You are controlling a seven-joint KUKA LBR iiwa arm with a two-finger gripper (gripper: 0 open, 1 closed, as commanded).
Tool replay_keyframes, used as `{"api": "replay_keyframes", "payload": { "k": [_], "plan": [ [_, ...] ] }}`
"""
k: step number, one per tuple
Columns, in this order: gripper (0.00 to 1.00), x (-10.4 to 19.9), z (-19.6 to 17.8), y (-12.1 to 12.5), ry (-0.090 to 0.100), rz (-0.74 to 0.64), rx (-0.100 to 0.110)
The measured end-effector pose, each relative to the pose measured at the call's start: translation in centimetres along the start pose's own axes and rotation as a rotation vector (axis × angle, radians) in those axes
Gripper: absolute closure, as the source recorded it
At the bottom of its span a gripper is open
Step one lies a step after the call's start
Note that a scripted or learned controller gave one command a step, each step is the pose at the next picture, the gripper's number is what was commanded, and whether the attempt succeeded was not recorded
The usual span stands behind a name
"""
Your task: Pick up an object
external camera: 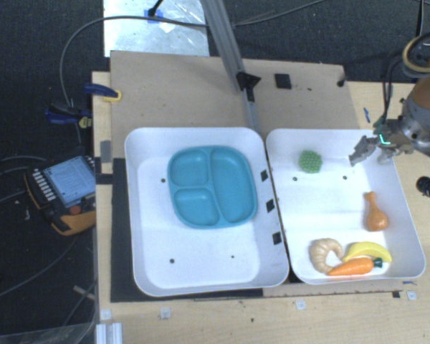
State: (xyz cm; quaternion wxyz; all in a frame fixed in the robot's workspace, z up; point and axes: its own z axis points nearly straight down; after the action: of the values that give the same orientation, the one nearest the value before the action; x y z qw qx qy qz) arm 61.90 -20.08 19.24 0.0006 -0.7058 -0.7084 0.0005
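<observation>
In the right bin (322,205), a bumpy green ball (310,162) lies near the far side. An orange-brown drumstick-shaped piece (375,213) rests toward the right wall. In the near corner a beige croissant (325,253), a yellow banana (368,250) and an orange carrot (351,266) sit bunched together. My gripper (372,152) hovers over the bin's far right corner, to the right of the green ball. It is open, and nothing is between its fingers (359,153).
The left bin (150,249) holds a blue divided plate (212,185). A grey pole (226,38) slants down to the gap between the bins. Clamps and a handheld device (63,192) lie off the bench on the left.
</observation>
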Motion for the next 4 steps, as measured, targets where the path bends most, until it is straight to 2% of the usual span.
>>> {"api": "replay_keyframes", "payload": {
  "k": [1,3,4],
  "plan": [
    [0.0,0.0,-0.2,0.1,-0.001,-0.001,-0.003],
    [0.0,1.1,10.2,0.0,0.0,-0.002,0.0],
    [1.0,1.0,8.8,0.2,-0.003,-0.004,-0.007]
  ]
}}
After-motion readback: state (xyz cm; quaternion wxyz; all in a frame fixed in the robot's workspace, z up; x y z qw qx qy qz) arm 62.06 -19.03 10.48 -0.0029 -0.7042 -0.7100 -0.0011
